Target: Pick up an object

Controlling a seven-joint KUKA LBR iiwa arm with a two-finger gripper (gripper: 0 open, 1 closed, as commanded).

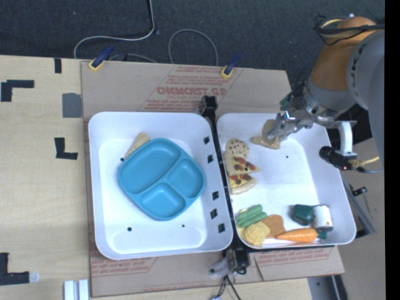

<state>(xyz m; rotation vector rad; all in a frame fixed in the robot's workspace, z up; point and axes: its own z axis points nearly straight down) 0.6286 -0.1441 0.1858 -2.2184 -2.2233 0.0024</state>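
Reaching in from the right, wrist angled down over the right bin [325, 167], jaws [279, 129] lowered onto a tan flat piece [269, 140] at the bin's upper middle; jaw state impossible to tell. Pizza slice [239, 167] lying nearby.

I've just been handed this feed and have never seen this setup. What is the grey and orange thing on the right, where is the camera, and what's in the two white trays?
The camera is fixed above the bench and looks down at a slant. The grey and orange thing is a robot arm reaching in from the right. Its gripper is low over the far end of the right bin, at a tan flat piece; I cannot tell whether it has hold of it. That bin also holds a pizza slice toy, and along the near edge green beans, corn, a carrot and a dark green and white item. The left bin holds a blue divided plate with something tan tucked under its far edge.
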